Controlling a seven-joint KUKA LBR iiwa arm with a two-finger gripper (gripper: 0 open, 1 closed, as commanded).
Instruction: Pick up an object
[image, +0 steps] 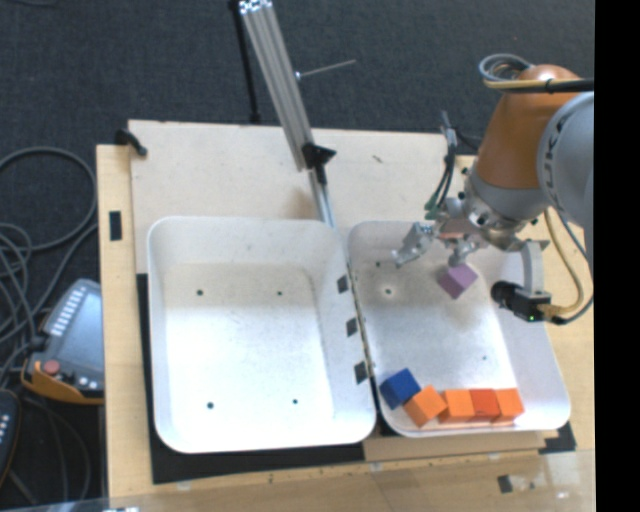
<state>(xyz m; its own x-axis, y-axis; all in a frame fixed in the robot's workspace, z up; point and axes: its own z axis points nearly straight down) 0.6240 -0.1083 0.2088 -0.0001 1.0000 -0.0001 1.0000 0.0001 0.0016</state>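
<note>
The tool (445, 243) hangs over the right bin (530, 345) with a purple block (459, 279) just under it, but I can't tell whether it's gripping. The blue block (400, 386) and orange blocks (468, 404) sit along the near wall, probably awkward to reach.

My gripper (441, 246) hung over the right bin (530, 345), a purple block (459, 279) just below it. A blue block (400, 386) and orange blocks (466, 404) lined the bin's near edge.

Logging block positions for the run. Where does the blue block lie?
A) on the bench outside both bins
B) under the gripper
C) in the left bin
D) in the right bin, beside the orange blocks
D: the blue block lies in the right bin, at the left end of the orange blocks.
</note>
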